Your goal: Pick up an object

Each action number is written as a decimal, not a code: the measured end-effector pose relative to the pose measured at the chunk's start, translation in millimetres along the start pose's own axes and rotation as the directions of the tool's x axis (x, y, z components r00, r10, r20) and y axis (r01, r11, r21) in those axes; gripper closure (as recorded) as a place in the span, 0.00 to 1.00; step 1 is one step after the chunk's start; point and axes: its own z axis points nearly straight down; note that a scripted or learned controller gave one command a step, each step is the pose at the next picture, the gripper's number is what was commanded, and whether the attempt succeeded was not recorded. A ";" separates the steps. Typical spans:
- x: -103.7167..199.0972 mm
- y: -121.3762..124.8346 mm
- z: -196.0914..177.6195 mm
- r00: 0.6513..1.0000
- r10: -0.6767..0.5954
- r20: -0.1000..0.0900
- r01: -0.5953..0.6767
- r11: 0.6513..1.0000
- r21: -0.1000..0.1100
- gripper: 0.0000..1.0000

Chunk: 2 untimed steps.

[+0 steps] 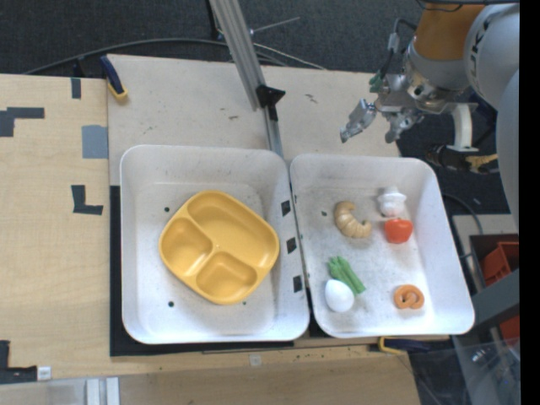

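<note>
Since nothing is picked yet, the small things lie waiting in the right bin (434, 194). There is a tan croissant (351, 219), curved and bumpy, near the middle. Beside it to the right sit a white lumpy thing (391, 201) and a shiny red tomato (398, 230), which look like they touch. Lower down are a smooth white egg (339, 295) with a bunch of green stalks (346, 274) just above it, and an orange ring (409, 297), like a little pretzel, near the corner.

The pincer (377, 122) hangs above the counter (186, 108), just past the far edge of that bin, spread apart and pinching nothing. I think the job is at its start. Next the arm must swing over one toy, come down straight and close around it. The round egg may slip; the croissant looks easier.

The left bin (139, 226) holds a yellow plate (219, 245) with three dips, smooth like plastic.
</note>
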 end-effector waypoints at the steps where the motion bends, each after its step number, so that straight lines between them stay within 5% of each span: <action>1: -0.1 0.0 0.0 1.000 0.000 0.000 0.000 1.000 0.000 0.00; 2: 6.0 -8.2 49.5 1.000 0.001 0.000 -0.001 1.000 0.004 0.00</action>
